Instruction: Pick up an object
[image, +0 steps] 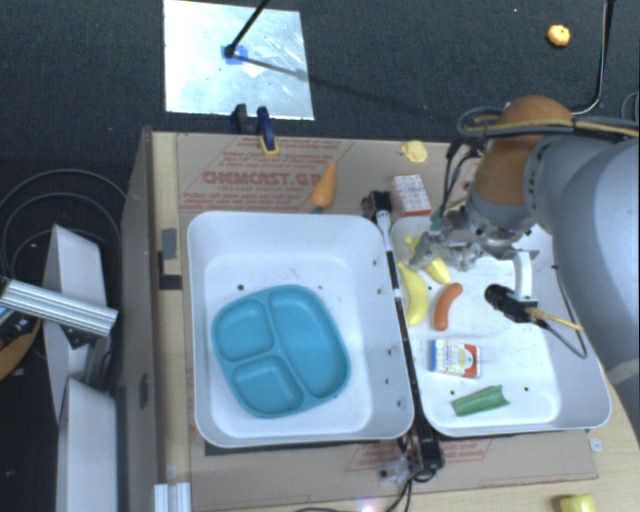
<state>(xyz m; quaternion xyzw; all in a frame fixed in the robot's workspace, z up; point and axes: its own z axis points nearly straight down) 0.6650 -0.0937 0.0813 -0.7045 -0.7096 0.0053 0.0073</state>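
Camera view, from above. Two white bins on the tabletop (250, 160). End effector (441, 249) low over the far-left part of the right bin (585, 405), arm entering from the view's right; cannot tell whether it is spread or closed, and nothing is seen held. Right bin count, five things: one small yellow piece (438, 271) just beneath the end effector on its near side, contact unclear; one banana (412, 297) near and to its left, along the bin wall; one orange-red sausage (446, 306) nearer the camera than the yellow piece, just beside the banana; one small printed carton (455, 357) further toward the camera; one green pod (480, 400) furthest from it, near the front wall. Left bin (300, 240), well left of the end effector: one blue plate (280, 350) with three compartments. Outside the bins, beyond the end effector: one carrot (323, 186), one small box (410, 193), one yellow lump (413, 151).
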